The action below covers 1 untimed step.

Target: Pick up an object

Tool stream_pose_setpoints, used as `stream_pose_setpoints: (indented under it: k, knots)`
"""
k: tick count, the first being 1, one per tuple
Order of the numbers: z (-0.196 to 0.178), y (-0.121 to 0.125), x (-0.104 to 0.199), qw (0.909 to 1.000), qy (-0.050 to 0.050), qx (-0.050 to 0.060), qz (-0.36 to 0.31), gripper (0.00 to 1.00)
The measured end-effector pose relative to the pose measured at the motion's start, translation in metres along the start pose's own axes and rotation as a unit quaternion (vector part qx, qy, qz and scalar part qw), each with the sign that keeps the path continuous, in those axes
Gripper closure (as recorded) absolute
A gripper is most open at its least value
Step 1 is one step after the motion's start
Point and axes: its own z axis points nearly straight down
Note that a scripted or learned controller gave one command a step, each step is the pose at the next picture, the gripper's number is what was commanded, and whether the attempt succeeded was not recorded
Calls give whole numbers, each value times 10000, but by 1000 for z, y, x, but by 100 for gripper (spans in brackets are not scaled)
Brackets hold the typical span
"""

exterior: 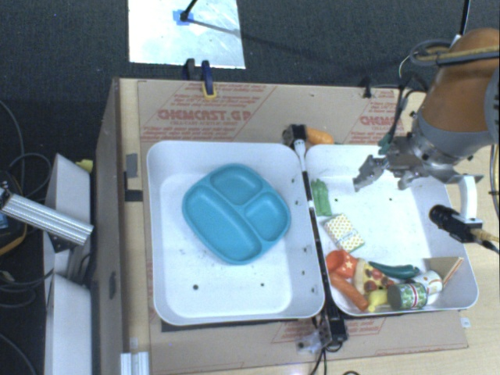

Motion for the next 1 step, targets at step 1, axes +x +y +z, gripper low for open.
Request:
stream_pose_setpoints:
  k: [1]
  knots:
    - [94,44,2,10000,1,14,-3,0]
